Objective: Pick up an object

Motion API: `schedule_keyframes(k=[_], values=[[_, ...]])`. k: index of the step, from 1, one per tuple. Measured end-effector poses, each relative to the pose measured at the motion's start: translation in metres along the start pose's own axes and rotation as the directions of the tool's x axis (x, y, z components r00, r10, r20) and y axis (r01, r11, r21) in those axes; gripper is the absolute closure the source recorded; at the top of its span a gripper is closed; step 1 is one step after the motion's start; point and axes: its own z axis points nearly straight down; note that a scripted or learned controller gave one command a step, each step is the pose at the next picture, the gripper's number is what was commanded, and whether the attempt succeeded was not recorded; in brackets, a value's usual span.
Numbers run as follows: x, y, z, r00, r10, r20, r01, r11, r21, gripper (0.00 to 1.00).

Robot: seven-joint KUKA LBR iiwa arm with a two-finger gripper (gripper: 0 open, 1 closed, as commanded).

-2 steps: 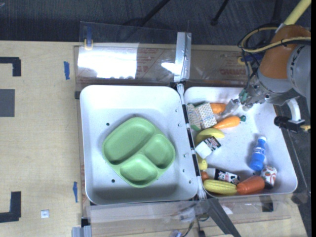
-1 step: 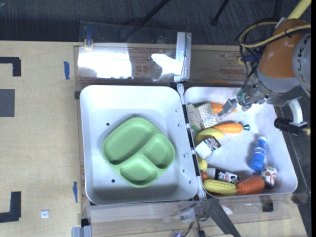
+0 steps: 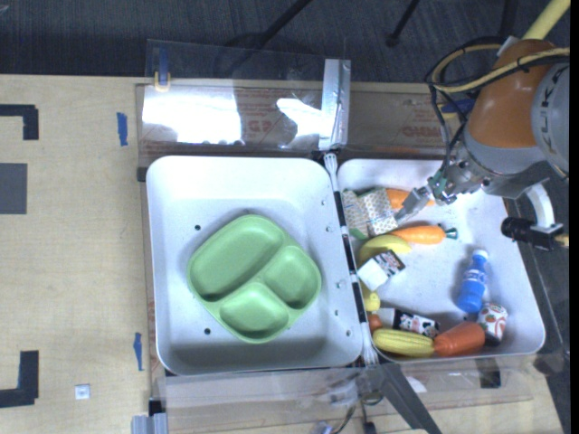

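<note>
Approach step: gripper (image 3: 418, 199) above the carrot (image 3: 419, 234), finger state indeterminable; next move requires descent and closure.

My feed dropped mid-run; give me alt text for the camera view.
The gripper hovers low over the right bin, near a toy carrot, a banana and a blue bottle. The left bin holds a green divided plate.

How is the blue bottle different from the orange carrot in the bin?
The blue bottle is blue with a white cap, while the carrot is orange with a green tip. The bottle lies nearly straight up and down in the picture; the carrot lies sideways. The bottle sits apart from other things, while the carrot is close to the banana. Both lie in the right bin.
</note>
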Motion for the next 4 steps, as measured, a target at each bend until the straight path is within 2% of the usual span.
schedule_keyframes(k=[1, 2, 3, 4], values=[[0.062, -0.062, -0.043, 1.0, 0.024, 0.0, -0.024, 1.0, 0.0, 0.0], [0.018, 0.016, -0.001, 0.992, 0.126, 0.003, -0.126, 0.992, -0.003, 0.0], [0.002, -0.018, -0.014, 1.0, 0.017, 0.0, -0.017, 1.0, 0.0, 0.0], [-0.012, 0.024, 0.038, 0.998, -0.053, 0.014, 0.054, 0.998, -0.015, 0.0]])
